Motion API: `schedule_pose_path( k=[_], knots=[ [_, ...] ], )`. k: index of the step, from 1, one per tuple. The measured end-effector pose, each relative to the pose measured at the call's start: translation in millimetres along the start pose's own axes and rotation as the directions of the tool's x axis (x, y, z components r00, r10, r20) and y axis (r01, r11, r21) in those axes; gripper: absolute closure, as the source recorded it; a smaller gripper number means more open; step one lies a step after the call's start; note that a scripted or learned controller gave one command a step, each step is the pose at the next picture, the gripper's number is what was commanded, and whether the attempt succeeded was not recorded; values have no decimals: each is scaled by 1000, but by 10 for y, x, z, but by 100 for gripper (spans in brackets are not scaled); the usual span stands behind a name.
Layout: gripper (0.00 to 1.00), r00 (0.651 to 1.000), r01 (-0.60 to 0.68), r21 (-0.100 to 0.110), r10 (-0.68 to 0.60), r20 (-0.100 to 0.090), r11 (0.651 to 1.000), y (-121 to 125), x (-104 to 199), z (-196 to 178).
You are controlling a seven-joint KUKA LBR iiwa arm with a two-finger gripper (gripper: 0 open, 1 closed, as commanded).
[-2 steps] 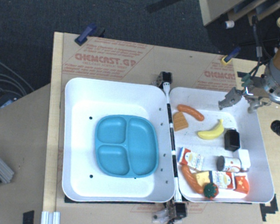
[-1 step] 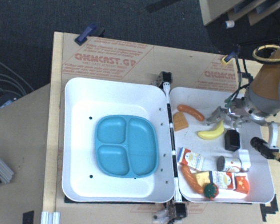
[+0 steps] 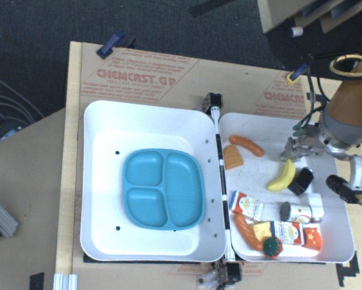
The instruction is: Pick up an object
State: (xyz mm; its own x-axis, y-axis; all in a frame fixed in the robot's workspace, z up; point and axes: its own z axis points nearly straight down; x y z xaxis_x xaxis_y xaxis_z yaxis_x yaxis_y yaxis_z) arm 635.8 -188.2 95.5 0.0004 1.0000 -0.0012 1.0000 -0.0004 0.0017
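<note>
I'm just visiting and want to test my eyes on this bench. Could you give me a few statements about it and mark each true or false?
1. A blue divided plate lies in the left bin. True.
2. The banana lies on the blue plate. False: it lies in the right bin.
3. The arm reaches over the right bin. True.
4. The carrot lies outside both bins. False: it is in the right bin, near its front edge.
</note>
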Motion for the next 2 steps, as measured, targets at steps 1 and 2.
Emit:
schedule_pose_path(
  k=[1, 2],
  knots=[
    [100, 1000, 2, -1, -2, -1, 1000, 259, 306, -990],
    [100, 1000, 2, 0, -2, -2, 1000, 196, 1042, -1469]
  ],
)
